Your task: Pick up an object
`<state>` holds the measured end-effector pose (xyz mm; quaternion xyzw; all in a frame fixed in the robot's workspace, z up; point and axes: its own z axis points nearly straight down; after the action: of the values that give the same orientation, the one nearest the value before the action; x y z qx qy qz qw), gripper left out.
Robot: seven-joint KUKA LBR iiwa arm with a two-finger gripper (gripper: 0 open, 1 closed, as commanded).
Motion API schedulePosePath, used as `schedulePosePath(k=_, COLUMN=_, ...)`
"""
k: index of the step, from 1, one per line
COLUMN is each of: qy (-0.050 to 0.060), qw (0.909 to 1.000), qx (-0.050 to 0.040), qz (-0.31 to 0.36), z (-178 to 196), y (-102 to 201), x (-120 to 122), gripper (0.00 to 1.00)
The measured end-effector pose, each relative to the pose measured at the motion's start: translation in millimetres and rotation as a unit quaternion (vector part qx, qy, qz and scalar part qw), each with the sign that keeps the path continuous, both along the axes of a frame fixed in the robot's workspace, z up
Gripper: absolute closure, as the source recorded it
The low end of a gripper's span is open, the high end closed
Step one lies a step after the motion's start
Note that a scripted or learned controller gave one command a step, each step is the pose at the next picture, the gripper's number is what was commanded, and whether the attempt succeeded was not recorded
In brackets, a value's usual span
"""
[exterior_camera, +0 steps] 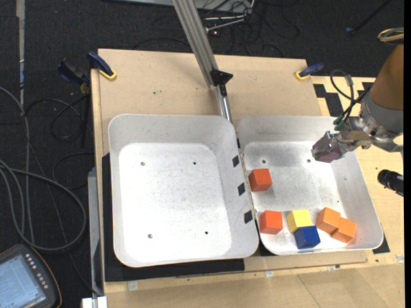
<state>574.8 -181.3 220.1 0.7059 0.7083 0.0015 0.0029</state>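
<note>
Grey two-finger gripper hangs above the right white plastic bin; how far it is open cannot be told. Small orange cube lies to its lower left, apart.

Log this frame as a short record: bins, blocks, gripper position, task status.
bins: left shallow white bin; right shallow white bin
blocks in right bin: lone orange cube near the left wall; orange cube, yellow cube, blue cube and two touching orange blocks along the near edge
gripper: over the right bin's far right part, apart from all blocks
task status: no block picked up yet
</note>
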Motion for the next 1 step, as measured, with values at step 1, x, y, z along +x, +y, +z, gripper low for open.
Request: schedulePosePath(k=1, qy=0.002, qw=1.0, qx=0.0004, qz=0.0, z=15.5, y=0.2, x=0.8, gripper=1.0)
